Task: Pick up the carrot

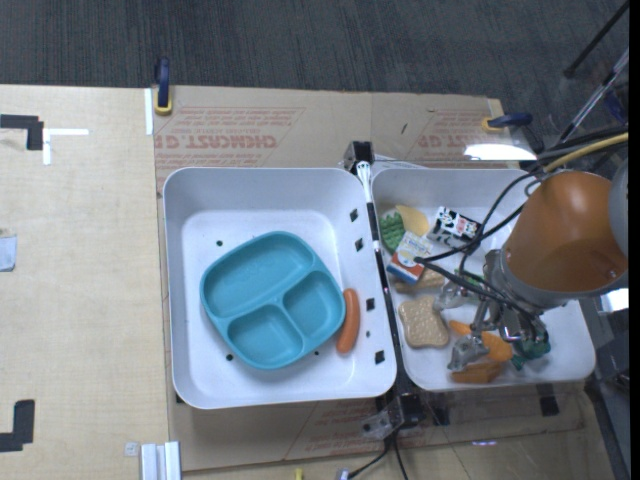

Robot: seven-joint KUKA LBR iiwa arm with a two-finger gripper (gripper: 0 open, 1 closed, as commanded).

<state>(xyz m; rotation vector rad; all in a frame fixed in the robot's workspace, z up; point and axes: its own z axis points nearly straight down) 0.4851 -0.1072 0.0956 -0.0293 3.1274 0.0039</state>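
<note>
Clutter crowds the right white bin [570,363], where the orange tapered carrot [478,371] lies near the front wall, just beside a tan slice of toy bread [424,324], with a green leafy toy [391,230] and a small black-and-white box [456,224] farther back. The gripper [492,346] hangs right over the carrot, its fingers too blurred to tell whether they are parted or clenched. In the left bin [190,298] a blue three-compartment plastic tray [272,298] sits beside an orange-brown sausage [347,320].

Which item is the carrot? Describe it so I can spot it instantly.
Look in the right white bin, at its near edge under the grey arm's gripper. The carrot is the tapered orange piece lying flat there, right of the tan bread slice.
</note>
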